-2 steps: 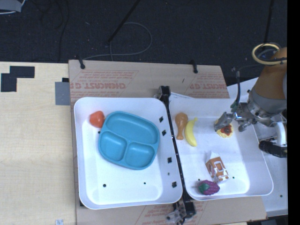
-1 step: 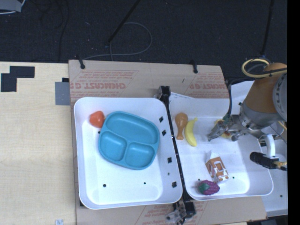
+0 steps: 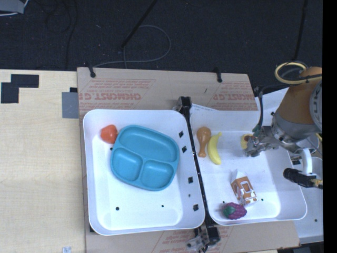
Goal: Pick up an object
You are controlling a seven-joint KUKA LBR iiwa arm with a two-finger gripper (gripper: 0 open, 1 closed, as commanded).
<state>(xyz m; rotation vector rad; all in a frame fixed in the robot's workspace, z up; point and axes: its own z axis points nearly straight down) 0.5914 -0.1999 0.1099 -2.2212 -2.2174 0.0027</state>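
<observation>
My gripper (image 3: 255, 145) hangs low over the right bin (image 3: 287, 207), near its right wall. A small yellow thing (image 3: 245, 139) lies right against the gripper's left side, partly hidden by it. Further left in the same bin a brown drumstick (image 3: 203, 140) and a yellow banana (image 3: 214, 148) lie side by side. Toward the front lie a small orange-and-white carton (image 3: 244, 190) and a purple bunch of grapes (image 3: 234, 210).
The left bin (image 3: 100, 210) holds a blue divided plate (image 3: 145, 157) and a red-orange tomato (image 3: 109, 134) at its back left corner. A black divider (image 3: 192, 162) runs between the bins. The arm (image 3: 297, 107) enters from the right.
</observation>
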